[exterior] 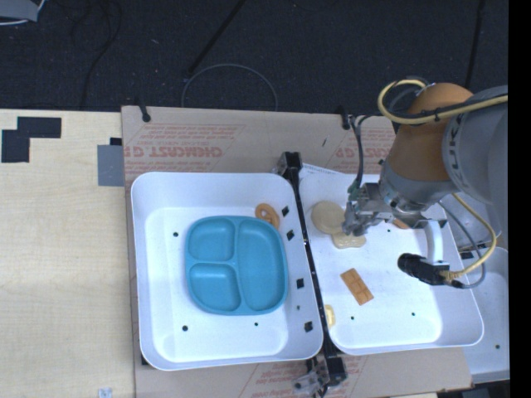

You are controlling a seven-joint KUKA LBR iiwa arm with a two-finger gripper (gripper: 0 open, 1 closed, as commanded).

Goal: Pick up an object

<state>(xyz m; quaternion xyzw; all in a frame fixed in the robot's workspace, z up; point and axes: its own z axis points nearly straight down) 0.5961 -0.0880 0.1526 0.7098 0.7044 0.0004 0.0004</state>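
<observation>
Two white bins sit side by side. The left bin [137,222] carries a blue divided plate [235,265], and the right bin [415,330] holds small pieces. The gripper [355,225] is low at the far left of the right bin, over a pale lump [349,241] just beside a flat beige disc [326,216]. An orange wafer [356,286] lies nearer, apart. The likely failure is that the low lump slides or is pushed against the disc instead of lifting. I cannot tell whether the claw is released or clenched.
</observation>
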